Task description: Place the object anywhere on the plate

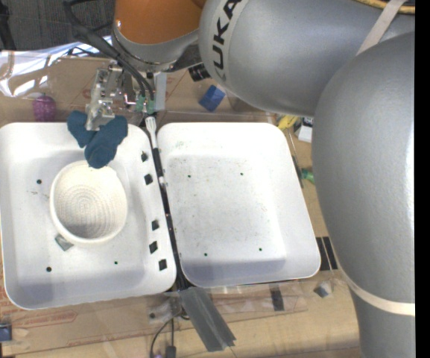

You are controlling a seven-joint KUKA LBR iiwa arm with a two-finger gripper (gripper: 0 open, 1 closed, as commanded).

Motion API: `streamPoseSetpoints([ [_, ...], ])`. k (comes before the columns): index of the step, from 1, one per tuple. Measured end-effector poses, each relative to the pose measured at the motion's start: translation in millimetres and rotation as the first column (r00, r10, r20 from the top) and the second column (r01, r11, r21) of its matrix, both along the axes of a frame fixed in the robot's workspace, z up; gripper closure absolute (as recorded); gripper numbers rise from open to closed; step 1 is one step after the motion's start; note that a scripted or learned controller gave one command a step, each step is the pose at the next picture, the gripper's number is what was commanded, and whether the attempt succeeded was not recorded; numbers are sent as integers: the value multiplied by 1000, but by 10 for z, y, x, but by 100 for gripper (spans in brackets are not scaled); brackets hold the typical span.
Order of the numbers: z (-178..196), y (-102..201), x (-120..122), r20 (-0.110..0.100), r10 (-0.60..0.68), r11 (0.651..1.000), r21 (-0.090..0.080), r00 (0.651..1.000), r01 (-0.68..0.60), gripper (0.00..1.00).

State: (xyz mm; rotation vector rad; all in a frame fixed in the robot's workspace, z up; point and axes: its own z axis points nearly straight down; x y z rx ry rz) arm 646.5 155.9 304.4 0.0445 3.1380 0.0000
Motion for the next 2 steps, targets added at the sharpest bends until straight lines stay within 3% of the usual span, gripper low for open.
streamPoseSetpoints([
  [1, -27, -583, 46, -5, -18, 1000, -2, 1000, 18, 100],
  [2, -1041, 115, -389, -6, 7, 1000, -1, 1000, -7, 100],
])
